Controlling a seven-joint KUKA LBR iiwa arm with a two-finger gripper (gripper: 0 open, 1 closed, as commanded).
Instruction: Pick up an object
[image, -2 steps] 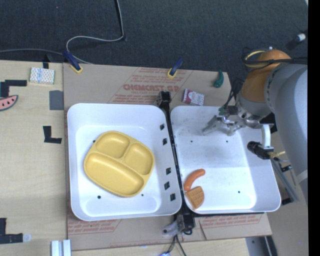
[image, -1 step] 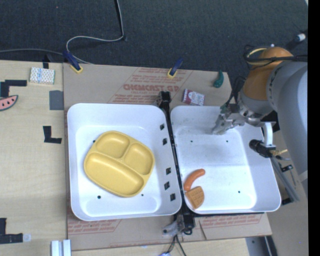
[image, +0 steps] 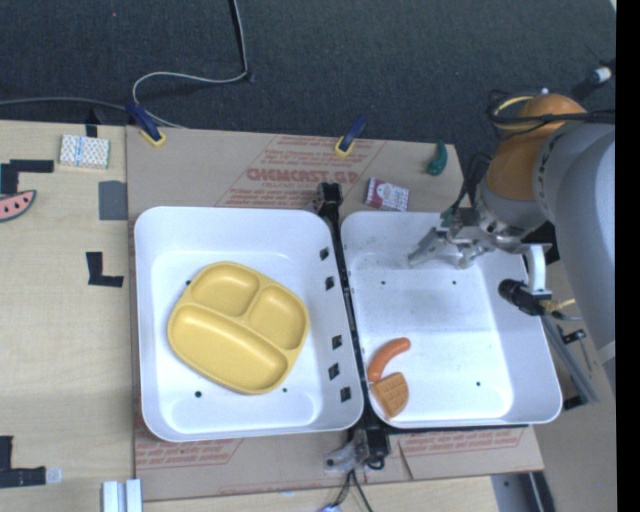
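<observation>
A yellow divided plate (image: 238, 325) lies in the left bin (image: 160, 240). In the right bin (image: 520, 390) an orange sausage (image: 388, 356) and a brown waffle-like piece (image: 391, 394) lie near the front left corner. My gripper (image: 432, 250) hangs over the back of the right bin, its metal fingers pointing left, well away from the sausage and the waffle piece. Nothing shows between its fingers.
A small red and white packet (image: 386, 194) lies on the cardboard behind the bins, and a green clip (image: 438, 158) sits near it. Blue and yellow clamps (image: 148, 124) hold the cardboard's back edge. The arm (image: 560, 180) fills the right side.
</observation>
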